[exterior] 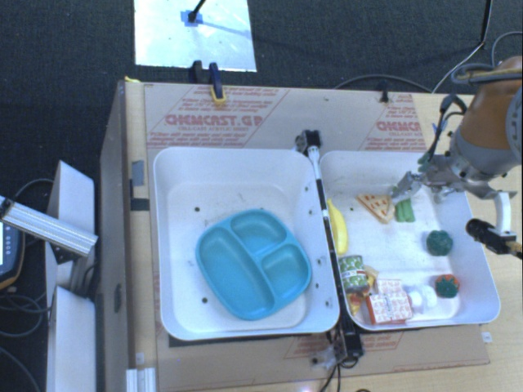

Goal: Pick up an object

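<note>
In the far part of the right bin (482,305), the gripper (406,189) sits low over the floor, its jaws pointing toward the bin's centre wall; at this size the gap between them cannot be told, so open or closed is left unrecorded, and nothing is seen held. Just beside the tips lies a small green block (404,211), touching or nearly touching an orange wedge like a pizza slice (377,207). The green block is the nearest candidate: judged light, rigid, probably plastic toy food, somewhat slick; best taken across its short sides, with care not to catch the wedge alongside. The wedge lies flat and thin, so it looks harder to get under. Further out in the same bin: a dark green lumpy ball (439,242), round and likely to roll from a pinch; a small green and red piece (446,284) near the front right corner; a yellow banana (337,227) lying along the centre wall; a green-labelled can (352,269) on its side; a red and white carton (386,302) with a white bottle (422,298) touching it at the front edge. The left bin (176,219) holds one blue divided plate (253,261), three compartments, nothing in them. Both bins rest on a cardboard-covered tabletop (237,113).
</note>
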